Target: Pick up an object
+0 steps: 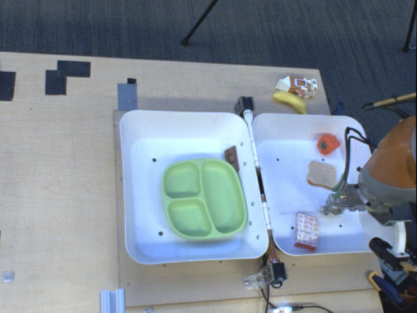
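Note:
In the right bin (287, 240) lie three loose things. A tan bread slice (321, 173) rests near the middle. An orange toy piece (328, 143) sits toward the back. A red-and-white wrapped packet (306, 230) lies near the front wall. My gripper (334, 205) is low over the bin floor, just below the bread slice and up and to the right of the packet. It comes in from the right under the orange wrist band (394, 158). Nothing can be seen held in it.
The left bin (140, 175) holds a green three-part plate (203, 199) and a small brown piece (230, 155) by the divider. A banana (289, 100) and a small carton (301, 85) lie on the bench behind the right bin. Cables trail at the front edge (270, 276).

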You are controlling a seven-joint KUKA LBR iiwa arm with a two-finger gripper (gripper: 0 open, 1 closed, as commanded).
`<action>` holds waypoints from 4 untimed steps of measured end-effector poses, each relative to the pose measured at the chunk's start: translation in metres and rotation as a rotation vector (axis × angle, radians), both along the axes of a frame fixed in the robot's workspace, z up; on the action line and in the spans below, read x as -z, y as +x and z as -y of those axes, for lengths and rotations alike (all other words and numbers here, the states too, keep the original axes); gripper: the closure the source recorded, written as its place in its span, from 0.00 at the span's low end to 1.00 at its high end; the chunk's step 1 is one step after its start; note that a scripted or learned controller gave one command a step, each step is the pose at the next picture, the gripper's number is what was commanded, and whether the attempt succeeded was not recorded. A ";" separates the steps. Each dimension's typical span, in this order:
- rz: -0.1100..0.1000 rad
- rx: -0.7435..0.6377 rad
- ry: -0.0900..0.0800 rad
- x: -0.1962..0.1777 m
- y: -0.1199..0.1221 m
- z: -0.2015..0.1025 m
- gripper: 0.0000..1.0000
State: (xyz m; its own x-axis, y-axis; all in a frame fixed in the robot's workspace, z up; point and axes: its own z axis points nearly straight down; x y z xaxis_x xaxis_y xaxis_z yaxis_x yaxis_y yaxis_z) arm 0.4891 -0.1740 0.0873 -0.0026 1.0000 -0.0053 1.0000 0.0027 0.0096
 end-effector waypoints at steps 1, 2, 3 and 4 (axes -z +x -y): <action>-0.005 -0.003 0.005 -0.101 -0.001 -0.026 1.00; -0.006 -0.004 0.005 -0.157 0.069 -0.075 1.00; -0.007 -0.003 0.005 -0.156 0.068 -0.075 0.00; -0.009 -0.001 0.005 -0.103 -0.003 -0.047 0.00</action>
State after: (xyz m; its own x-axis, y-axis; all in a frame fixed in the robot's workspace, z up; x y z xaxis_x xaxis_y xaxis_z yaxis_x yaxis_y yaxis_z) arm 0.4866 -0.1269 0.1904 -0.0036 1.0000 -0.0004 1.0000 0.0036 0.0005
